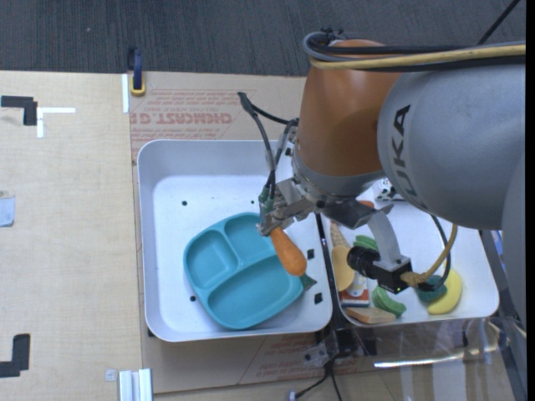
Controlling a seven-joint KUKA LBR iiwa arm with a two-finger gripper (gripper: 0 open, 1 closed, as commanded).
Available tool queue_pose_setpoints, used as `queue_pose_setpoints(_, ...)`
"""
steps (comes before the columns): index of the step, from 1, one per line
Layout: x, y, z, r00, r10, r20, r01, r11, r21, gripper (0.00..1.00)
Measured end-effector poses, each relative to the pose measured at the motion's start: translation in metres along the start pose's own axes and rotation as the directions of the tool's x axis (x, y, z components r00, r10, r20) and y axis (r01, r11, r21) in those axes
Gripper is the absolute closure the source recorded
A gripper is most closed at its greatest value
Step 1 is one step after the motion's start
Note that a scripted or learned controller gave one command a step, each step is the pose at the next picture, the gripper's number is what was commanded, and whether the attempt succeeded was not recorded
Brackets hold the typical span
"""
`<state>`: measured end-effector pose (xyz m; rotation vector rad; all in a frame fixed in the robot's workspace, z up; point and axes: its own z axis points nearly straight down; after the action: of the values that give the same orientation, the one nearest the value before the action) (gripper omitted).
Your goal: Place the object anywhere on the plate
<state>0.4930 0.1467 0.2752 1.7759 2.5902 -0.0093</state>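
Camera view puts my gripper [274, 221] over the left bin [159, 249], at the three o'clock rim of the teal divided plate [238, 274]. My fingers are closed on the top end of an orange carrot [287, 253], which hangs from them toward five o'clock, its lower end over the plate's right edge.

The risk, as I judge it, is position: the carrot sits at the rim, not over a compartment. If I let go from here it could tip off toward three o'clock and land on the bin floor beside the plate, or roll against the divider between the bins. The grip is only on the tip, so the carrot could also swing or slip out early.
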Motion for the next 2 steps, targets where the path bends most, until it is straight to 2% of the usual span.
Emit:
queue_pose_setpoints(1, 0.000, 0.000, 0.000, 1.000, 0.000, 0.000, 0.000, 1.000, 0.000, 0.00)
queue_pose_setpoints(2, 0.017, -0.002, -0.100, 0.952, -0.305, 0.003, 0.305, 0.952, -0.004, 0.00)
